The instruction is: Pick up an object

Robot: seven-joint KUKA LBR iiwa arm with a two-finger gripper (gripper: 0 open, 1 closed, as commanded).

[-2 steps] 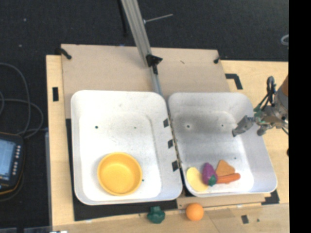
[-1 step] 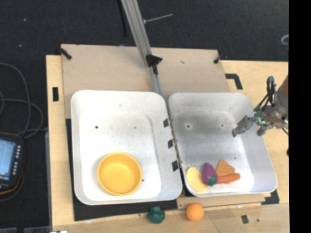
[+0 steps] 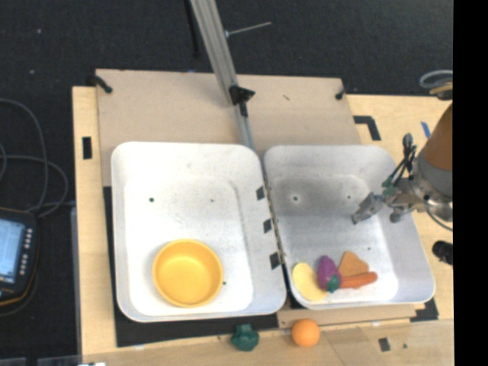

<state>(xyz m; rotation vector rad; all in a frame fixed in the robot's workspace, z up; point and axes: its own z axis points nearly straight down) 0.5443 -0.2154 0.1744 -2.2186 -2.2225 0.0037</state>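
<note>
Toys lie bunched in the near corner of the right bin (image 3: pixel 396 280): a pale yellow piece (image 3: pixel 304 278), a purple one with a green tip (image 3: pixel 328 272), an orange wedge (image 3: pixel 351 263) and a carrot-like stick (image 3: pixel 358 280). They touch or overlap one another and sit close against the bin's front wall. The gripper (image 3: pixel 379 206) hangs over the middle of that same bin, well apart from the cluster and farther from the camera than it; its fingers look spread with nothing between them, though they are small and dim here. The left bin (image 3: pixel 130 166) carries a yellow bowl (image 3: pixel 187 271) near its front. On the surface (image 3: pixel 85 204) in front of the bins rest an orange ball (image 3: pixel 305 332) and a small green thing (image 3: pixel 245 337).

These pieces are probably light, stiff plastic, smooth enough to slip. The carrot stick seems the fairest target: narrow, lying at the cluster's outer edge, best taken across its middle. Crowding and the nearby wall may hinder a clean closing.
</note>
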